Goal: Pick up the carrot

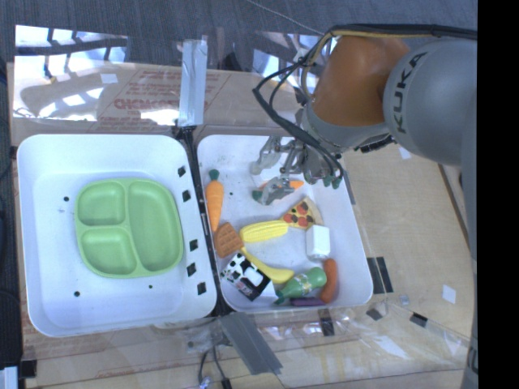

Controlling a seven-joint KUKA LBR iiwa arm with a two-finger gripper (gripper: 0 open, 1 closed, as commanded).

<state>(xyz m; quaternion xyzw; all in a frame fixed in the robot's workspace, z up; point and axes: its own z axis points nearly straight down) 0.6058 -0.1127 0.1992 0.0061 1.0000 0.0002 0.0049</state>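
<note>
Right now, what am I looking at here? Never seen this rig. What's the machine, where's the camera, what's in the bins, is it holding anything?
One fixed camera looks down at a slant on a bench. The grey and orange machine is a KUKA arm reaching in from the right; its end effector hangs over the right bin. I cannot tell whether it holds anything. The left bin holds a green divided plate. The right bin holds toy food: the carrot along its left wall, corn, a pizza slice and more.

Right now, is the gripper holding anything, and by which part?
Nothing is held. The gripper hangs over the right bin, and the carrot lies apart by the bin's left wall.
</note>
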